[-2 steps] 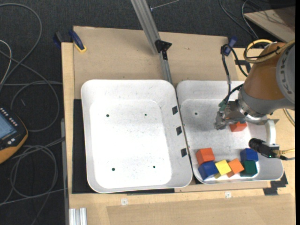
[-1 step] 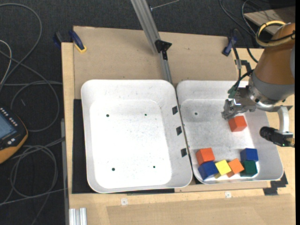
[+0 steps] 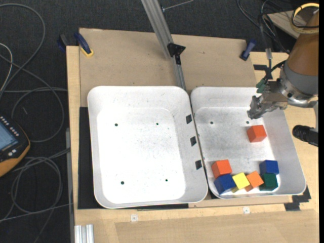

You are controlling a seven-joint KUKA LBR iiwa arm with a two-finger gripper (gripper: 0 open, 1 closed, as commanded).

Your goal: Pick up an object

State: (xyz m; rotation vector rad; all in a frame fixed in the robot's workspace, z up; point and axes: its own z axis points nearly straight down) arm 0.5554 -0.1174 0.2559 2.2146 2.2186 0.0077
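An orange cube (image 3: 256, 133) lies alone in the right bin (image 3: 223, 100), toward its right side. My gripper (image 3: 254, 110) hangs just above and behind that cube, a short gap away from it, with nothing visible between its fingers. Along the bin's front edge sits a cluster of blocks: an orange one (image 3: 220, 167), a blue one (image 3: 224, 183), a yellow one (image 3: 240, 180), a small orange one (image 3: 255, 178), a blue one (image 3: 269, 166) and a green one (image 3: 270, 181).
The left bin (image 3: 101, 110) stands beside the right one, joined by black clips (image 3: 192, 140). A slanted metal rail (image 3: 162, 29) crosses the bench behind the bins. Cables and a handheld device (image 3: 10, 143) lie on the floor at left.
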